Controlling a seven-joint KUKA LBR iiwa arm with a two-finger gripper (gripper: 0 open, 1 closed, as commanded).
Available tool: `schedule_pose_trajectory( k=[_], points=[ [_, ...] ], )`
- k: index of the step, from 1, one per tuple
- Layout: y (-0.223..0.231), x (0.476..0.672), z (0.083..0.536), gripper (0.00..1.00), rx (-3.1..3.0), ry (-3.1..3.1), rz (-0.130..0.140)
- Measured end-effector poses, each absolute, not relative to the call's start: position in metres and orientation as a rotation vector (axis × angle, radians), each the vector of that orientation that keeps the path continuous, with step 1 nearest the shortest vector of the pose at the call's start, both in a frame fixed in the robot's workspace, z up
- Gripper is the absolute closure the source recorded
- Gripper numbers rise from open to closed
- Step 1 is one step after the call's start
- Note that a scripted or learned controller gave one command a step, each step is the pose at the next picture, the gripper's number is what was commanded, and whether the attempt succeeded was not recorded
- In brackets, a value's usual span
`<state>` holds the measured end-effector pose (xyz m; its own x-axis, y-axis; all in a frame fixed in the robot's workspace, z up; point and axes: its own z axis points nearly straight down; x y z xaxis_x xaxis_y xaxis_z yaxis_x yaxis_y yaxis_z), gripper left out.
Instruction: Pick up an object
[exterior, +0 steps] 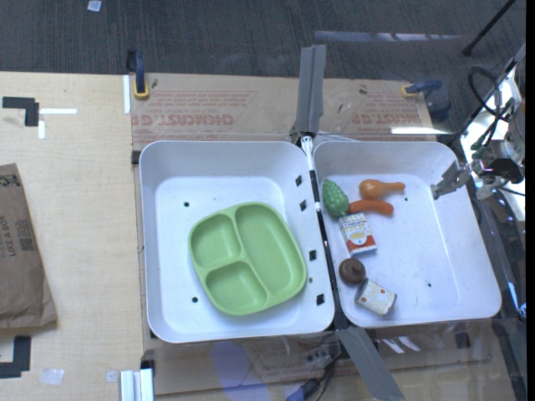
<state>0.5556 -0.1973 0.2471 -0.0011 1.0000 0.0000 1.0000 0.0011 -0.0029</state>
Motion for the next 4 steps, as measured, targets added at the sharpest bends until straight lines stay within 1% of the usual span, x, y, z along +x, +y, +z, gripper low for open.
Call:
schedule_pose_trajectory(
  k=[1,2,3,4],
  points=[
    [-0.173,0.597,0.174,0.0,-2.044,-2.384,0.002],
    [-0.129,0.627,0.117,0.0,-2.036,-2.39,0.003],
    [-0.103,0.649,0.096,0.0,-1.729,-2.635,-0.002],
    [-0.108,0.659,0.093,0.0,-1.809,-2.573,-0.001]
  ],
)
